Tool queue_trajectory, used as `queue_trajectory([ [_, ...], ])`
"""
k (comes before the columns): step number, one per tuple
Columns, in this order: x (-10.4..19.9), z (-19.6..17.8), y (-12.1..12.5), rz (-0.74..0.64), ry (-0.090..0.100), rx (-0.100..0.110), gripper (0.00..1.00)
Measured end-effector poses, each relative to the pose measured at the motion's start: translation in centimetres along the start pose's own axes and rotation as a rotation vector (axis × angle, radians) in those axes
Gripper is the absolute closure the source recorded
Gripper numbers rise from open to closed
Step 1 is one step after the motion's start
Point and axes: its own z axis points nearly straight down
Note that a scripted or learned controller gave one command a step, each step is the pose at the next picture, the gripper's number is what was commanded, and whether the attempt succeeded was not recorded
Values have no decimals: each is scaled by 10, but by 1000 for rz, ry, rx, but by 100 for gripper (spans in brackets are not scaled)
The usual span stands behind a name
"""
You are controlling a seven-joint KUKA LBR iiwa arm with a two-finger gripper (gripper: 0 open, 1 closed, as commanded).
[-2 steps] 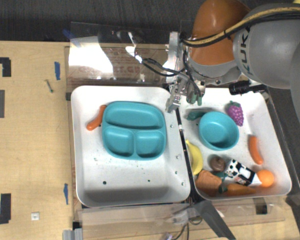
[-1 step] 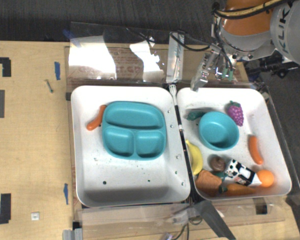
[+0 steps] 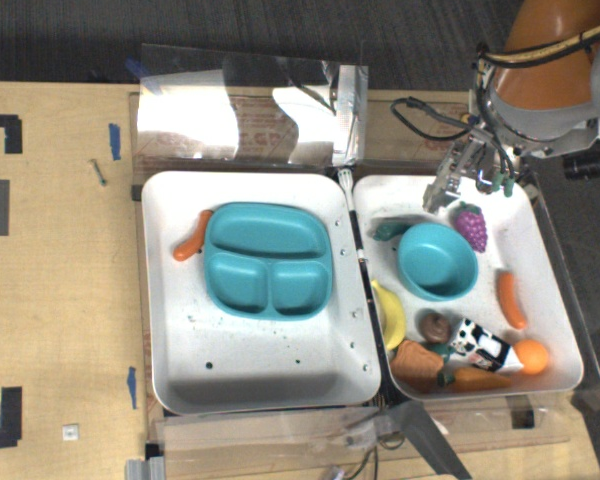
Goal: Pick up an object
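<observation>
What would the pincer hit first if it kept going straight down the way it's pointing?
Probably the bare floor of the right bin, just behind the teal bowl; the pincer hangs beside the purple grapes. Depth is unclear.

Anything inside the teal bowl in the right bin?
The teal bowl shows only its bare teal inside. The purple grapes lie against its outer rim, not in it. Whatever is beneath the bowl is covered.

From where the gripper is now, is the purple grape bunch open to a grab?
Probably yes. The gripper hangs just beside the grape bunch, whose top is uncovered; the teal bowl close alongside may crowd one finger.
</observation>
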Motion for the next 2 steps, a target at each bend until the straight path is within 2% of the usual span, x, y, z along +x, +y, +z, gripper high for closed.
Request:
queue_trajectory([
  [1, 2, 63, 58, -52, 5, -2, 100],
  [2, -27, -17, -21, -166, -11, -2, 100],
])
